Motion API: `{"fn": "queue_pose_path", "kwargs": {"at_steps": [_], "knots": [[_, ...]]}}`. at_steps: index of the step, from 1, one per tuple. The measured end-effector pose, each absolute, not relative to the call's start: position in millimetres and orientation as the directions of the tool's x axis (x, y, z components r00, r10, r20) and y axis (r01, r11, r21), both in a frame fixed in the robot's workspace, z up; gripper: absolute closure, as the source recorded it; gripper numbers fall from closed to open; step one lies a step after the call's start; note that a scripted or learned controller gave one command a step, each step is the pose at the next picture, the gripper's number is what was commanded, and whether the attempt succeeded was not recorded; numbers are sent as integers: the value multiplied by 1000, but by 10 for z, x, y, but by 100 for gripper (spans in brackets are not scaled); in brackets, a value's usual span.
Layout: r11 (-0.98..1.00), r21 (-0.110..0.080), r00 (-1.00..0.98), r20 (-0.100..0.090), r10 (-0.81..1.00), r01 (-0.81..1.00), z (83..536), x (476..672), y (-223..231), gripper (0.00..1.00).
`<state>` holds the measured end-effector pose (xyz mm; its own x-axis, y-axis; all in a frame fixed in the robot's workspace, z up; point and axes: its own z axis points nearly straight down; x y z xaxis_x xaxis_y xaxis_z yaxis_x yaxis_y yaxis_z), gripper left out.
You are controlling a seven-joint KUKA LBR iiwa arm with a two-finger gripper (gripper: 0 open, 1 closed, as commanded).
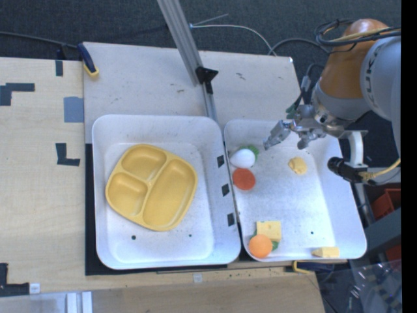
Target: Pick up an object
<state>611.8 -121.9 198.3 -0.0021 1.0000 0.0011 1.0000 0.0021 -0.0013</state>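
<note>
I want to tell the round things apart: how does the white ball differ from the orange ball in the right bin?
The white ball is white; the orange ball is orange. The white ball lies by the bin's left wall, near the far end and closer to the hand; the orange ball sits at the near edge, touching a yellow block. Both are round and similar in size.

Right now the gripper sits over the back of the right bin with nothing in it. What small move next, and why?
Probably ease the gripper down and toward the white ball. It hovers apart from everything in the right bin, and that ball lies nearest its tips, with the red ball just beyond it.
</note>
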Motion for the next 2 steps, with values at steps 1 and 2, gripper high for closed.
{"fn": "queue_pose_path", "kwargs": {"at_steps": [1, 2], "knots": [[4, -1, -4, 2, 1000, 1000, 2081, 6121, -1209, 100], [6, -6, -6, 2, 1000, 1000, 1870, 5886, -535, 100]]}}
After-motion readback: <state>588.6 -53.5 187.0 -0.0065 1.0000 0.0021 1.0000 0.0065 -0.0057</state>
